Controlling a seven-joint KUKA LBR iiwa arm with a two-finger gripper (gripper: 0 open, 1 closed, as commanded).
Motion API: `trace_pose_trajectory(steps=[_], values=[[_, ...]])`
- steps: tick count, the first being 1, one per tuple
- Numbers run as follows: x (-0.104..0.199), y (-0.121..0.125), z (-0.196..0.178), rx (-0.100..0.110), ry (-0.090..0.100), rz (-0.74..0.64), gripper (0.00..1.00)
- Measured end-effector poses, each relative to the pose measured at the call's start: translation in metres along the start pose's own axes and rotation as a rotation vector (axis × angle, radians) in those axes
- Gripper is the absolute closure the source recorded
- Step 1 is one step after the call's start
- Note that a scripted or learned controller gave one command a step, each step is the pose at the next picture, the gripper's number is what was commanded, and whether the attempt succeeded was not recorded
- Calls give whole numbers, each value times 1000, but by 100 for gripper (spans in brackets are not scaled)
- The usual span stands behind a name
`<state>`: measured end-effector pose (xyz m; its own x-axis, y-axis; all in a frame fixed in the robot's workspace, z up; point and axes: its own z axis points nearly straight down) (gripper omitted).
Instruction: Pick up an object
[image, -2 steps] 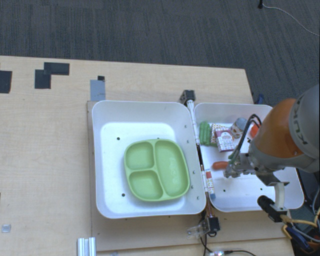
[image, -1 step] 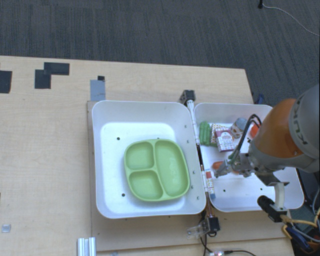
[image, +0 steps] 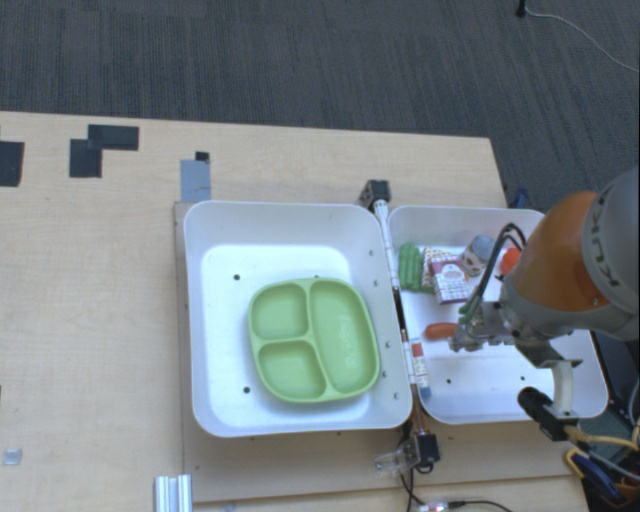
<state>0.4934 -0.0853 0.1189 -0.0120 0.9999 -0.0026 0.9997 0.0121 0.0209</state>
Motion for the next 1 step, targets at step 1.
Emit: trace_pose_trajectory(steps=[1], values=[[0, 0, 0, 0, 0, 1, 0]])
